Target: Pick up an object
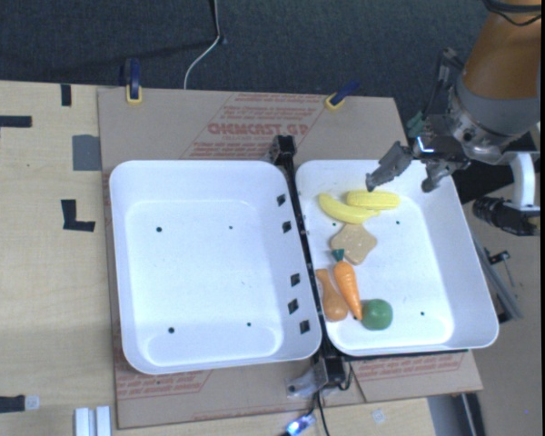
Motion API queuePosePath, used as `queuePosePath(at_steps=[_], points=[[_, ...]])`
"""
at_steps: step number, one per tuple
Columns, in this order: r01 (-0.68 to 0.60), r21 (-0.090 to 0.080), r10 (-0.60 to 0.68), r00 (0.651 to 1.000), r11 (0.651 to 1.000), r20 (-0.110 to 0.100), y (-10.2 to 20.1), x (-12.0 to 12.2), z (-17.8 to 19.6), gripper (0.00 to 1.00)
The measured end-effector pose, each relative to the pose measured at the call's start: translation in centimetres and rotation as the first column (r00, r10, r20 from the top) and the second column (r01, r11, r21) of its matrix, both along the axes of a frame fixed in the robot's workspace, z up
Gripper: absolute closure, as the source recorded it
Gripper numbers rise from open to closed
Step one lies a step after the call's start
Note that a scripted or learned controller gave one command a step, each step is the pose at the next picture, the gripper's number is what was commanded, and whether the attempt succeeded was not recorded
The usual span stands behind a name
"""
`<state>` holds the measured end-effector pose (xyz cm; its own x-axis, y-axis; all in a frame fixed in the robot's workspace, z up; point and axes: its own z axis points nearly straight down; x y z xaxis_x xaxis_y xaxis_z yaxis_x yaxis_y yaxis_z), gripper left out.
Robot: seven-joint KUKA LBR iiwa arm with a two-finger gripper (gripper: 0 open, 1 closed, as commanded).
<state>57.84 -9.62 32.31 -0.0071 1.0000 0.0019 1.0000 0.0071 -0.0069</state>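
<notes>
You see the gripper (405,176) wide open, holding nothing, above the banana (356,205); the picking is not yet done

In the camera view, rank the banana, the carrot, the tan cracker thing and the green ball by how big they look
1. banana, the longest
2. carrot, shorter and thinner
3. tan cracker piece
4. green ball, smallest

The carrot and the cracker piece look close in area, so their order is unsure.
</notes>
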Motion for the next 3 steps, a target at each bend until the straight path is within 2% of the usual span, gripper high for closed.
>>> queuePosePath(at_steps=[1,2,3], points=[[0.008,-0.008,-0.008,1.0,1.0,0.019,-6.1,4.3,12.7,0.0],[-0.005,0.002,0.005,1.0,1.0,-0.003,5.9,2.7,3.5,0.0],[0.004,-0.003,-0.004,1.0,1.0,0.025,6.6,4.8,22.1,0.0]])
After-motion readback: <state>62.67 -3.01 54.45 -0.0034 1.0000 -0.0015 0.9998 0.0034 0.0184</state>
